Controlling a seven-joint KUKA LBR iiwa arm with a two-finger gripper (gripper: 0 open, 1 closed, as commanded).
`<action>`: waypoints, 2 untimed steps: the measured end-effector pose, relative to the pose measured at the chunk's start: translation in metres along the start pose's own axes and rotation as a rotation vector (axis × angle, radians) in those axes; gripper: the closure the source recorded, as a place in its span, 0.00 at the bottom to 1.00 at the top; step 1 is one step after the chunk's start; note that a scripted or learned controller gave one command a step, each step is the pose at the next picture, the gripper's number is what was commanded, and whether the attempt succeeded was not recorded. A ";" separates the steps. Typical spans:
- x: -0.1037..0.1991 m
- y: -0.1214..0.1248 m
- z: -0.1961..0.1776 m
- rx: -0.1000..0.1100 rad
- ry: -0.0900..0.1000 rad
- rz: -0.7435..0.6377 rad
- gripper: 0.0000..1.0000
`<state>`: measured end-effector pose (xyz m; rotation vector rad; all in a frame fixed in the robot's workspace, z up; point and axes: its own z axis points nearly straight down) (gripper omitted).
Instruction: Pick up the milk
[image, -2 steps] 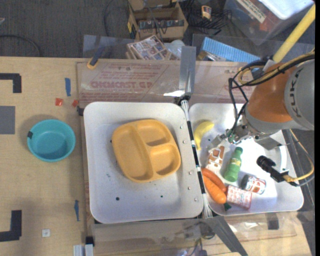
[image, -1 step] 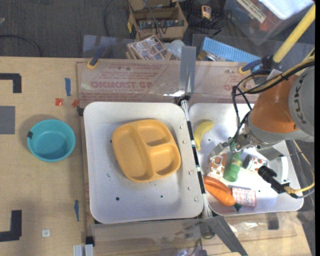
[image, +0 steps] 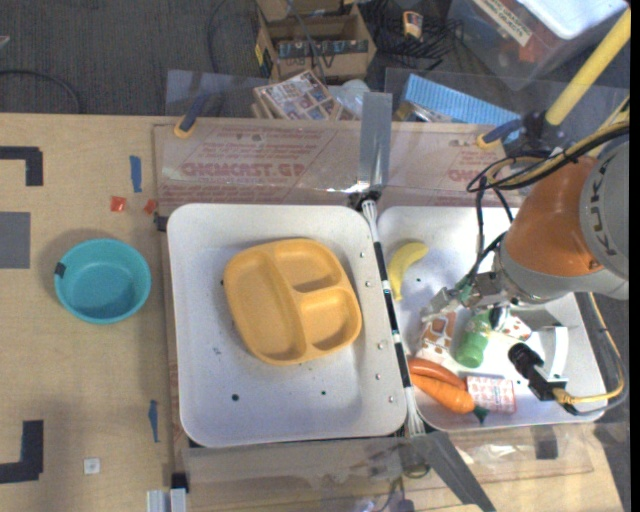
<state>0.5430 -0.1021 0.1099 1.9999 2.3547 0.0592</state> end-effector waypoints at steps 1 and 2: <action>0.004 -0.009 0.000 -0.002 -0.005 0.028 0.00; 0.007 -0.018 -0.001 -0.002 -0.004 0.139 0.00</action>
